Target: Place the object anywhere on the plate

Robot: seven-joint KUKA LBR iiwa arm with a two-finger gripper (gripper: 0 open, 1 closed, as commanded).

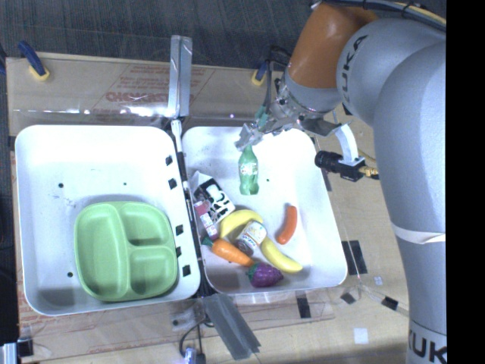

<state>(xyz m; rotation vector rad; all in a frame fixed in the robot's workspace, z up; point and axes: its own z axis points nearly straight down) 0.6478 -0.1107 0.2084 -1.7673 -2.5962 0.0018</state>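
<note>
Two white bins sit side by side on the counter, and the whole job turns on the gap between them: the green plate [125,250] lies in the left bin [45,150], while the tool [261,127] hangs over the far end of the right bin [322,226]. A small green bottle [248,171] hangs directly under the tool, its neck up at the fingertips and its long axis running straight down toward me, so it looks held by the top, with the tool closed around the neck, though the fingers themselves are small and hard to make out. From the bottle the plate lies to the left and nearer, across the divider between the bins; I judge the coming move must carry it that way. Counting the rest in the right bin: one banana [261,241], one carrot [229,252], one red sausage-shaped piece [286,224], one purple item [264,275] near the front wall, one small jar [252,236] against the banana, and one black-and-white packet [214,200] by the divider. One plate, three compartments, nothing on it yet.
</note>
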